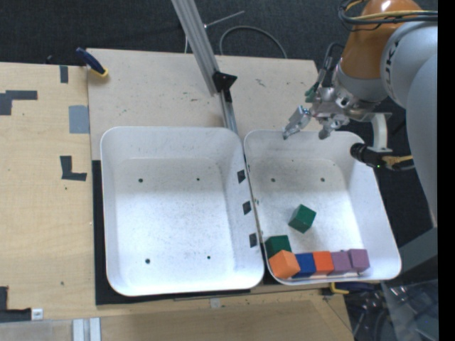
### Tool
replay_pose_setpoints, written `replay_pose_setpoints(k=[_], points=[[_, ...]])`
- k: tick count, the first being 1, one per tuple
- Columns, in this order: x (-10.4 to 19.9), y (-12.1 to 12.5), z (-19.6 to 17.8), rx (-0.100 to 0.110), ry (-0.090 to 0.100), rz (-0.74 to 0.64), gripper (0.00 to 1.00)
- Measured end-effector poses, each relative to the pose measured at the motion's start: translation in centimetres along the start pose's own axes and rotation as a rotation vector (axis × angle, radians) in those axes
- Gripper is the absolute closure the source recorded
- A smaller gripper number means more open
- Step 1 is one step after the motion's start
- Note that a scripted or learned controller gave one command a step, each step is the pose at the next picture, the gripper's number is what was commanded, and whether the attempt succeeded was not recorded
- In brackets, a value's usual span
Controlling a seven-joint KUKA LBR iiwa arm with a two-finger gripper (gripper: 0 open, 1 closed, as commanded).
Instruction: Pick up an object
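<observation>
My gripper point(308, 126) hangs above the far rim of the right bin point(370, 183), its two fingers spread apart and nothing between them. Well below it in that bin, a dark green cube point(303, 218) lies alone near the middle. Along the bin's near wall runs a row of blocks: a green one point(278, 245), an orange one point(285, 263), a blue one point(306, 263), another orange one point(324, 261) and two purple ones point(351, 260). All of them lie apart from the gripper.
The left bin point(114, 190) sits beside the right one, sharing a middle edge. A slanted metal rail point(199, 34) crosses the bench behind the bins. A blue and yellow tool point(91, 61) lies at the far left of the bench.
</observation>
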State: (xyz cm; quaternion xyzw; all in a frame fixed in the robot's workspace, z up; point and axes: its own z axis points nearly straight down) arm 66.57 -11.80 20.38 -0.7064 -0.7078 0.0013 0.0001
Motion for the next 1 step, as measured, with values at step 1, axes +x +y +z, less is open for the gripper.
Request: replay_pose_setpoints(k=[1], points=[[-3.71, -8.49, -14.24, -0.008, -0.001, 0.003, 0.0]])
